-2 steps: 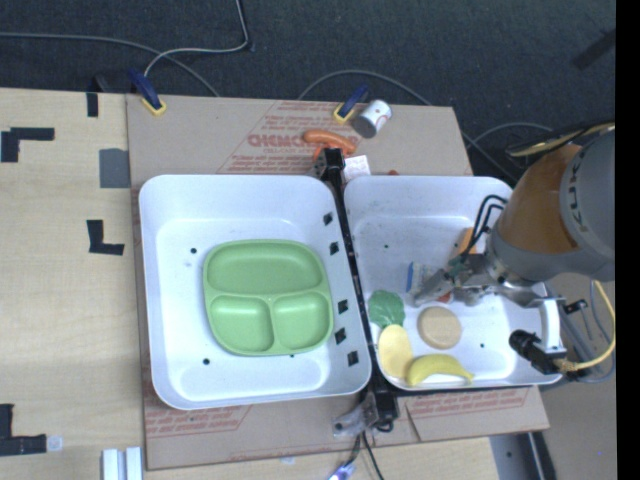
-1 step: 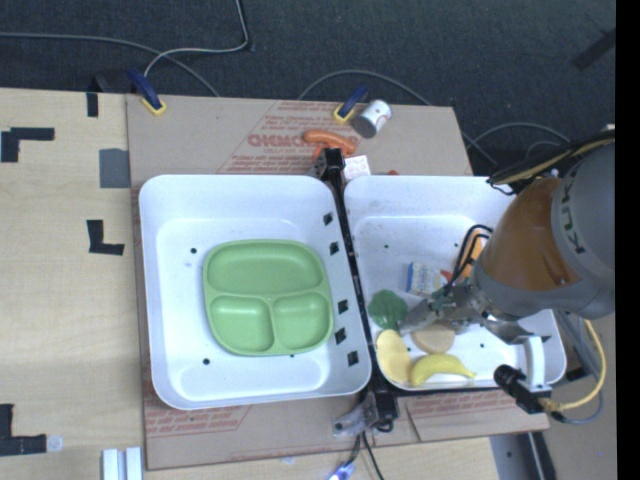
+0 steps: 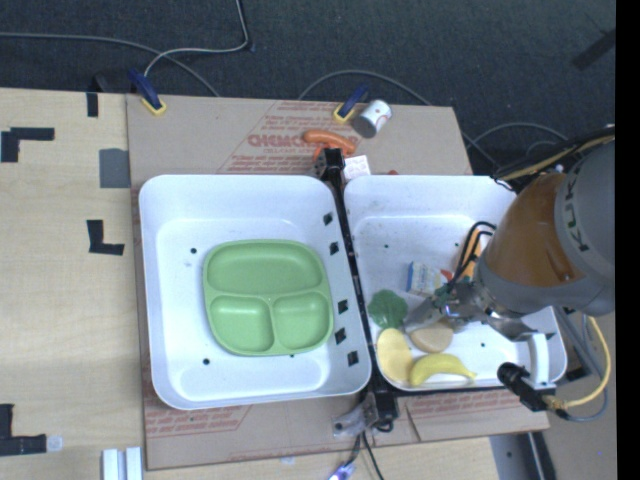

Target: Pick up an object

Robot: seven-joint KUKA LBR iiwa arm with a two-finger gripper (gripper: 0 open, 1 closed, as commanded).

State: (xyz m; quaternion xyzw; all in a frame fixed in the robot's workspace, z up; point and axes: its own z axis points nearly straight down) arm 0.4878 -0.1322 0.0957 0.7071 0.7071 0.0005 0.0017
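We see two shallow white bins side by side on a cardboard sheet: the left bin point(image 3: 165, 268) holds a green divided plate point(image 3: 268, 296) lying flat in its middle, and the right bin point(image 3: 420, 193) holds a cluster of small things gathered toward its near-left corner. There we find a dark green leafy piece point(image 3: 388, 309), a pale yellow round piece point(image 3: 394, 354), a banana point(image 3: 441, 370), a tan rounded lump point(image 3: 432, 339) and a small blue-and-white packet point(image 3: 421, 275), most of them touching or just beside one another. The arm point(image 3: 545, 253) reaches in from the right and bends low over this bin, so that the gripper point(image 3: 440, 311) sits directly above the tan lump and beside the leafy piece; we judge this placement to be the approach to a pick, with the lump or the leafy piece as the likely target. We cannot tell how the pincer stands, since the wrist and cables cover it, and we see nothing lifted. Because the things lie crowded together, we judge that a neighbour may be nudged or a grasp may slip. Behind the bins rest an orange tool point(image 3: 330, 139) and a small grey cylinder point(image 3: 372, 118).
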